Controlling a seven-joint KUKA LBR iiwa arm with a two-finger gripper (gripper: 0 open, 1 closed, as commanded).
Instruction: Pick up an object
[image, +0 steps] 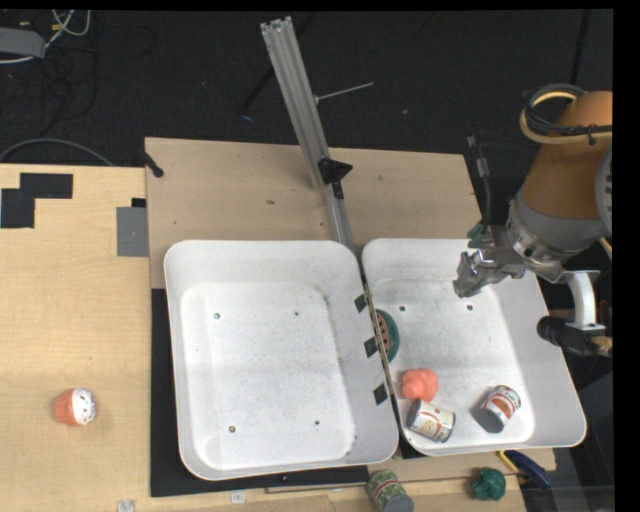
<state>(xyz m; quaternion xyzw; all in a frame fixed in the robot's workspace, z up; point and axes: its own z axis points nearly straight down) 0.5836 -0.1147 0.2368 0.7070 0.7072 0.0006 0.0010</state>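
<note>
Two shallow white bins sit side by side on the surface (230, 185). The left bin (262, 360) shows a bare speckled floor. The right bin (480, 350) carries its things in the near half: a dark green round object (388, 335) pressed against the wall next to the left bin, an orange-red lump (420, 384) a little nearer the camera, a small can with a white and red label (431, 421) just beside and below that lump, and a second can with a red and white label (496, 408) to its right, near the front rim. Both cans lie on their sides. The first can's long axis runs roughly left to right, tilted slightly, with its round end facing left; the second's axis runs on a diagonal, its dark end pointing toward the bin's near edge and its other end up and to the right. The arm reaches in from the right, and the pincer (474, 272) hangs above the far half of the right bin, well apart from all four things, with nothing between its tips; whether they are spread or pressed together cannot be told. Outside the bins, a small orange and white ball (75, 407) rests on the pale wood at the left, and a green object (488, 484) and another can (388, 490) lie beyond the front rims.
</note>
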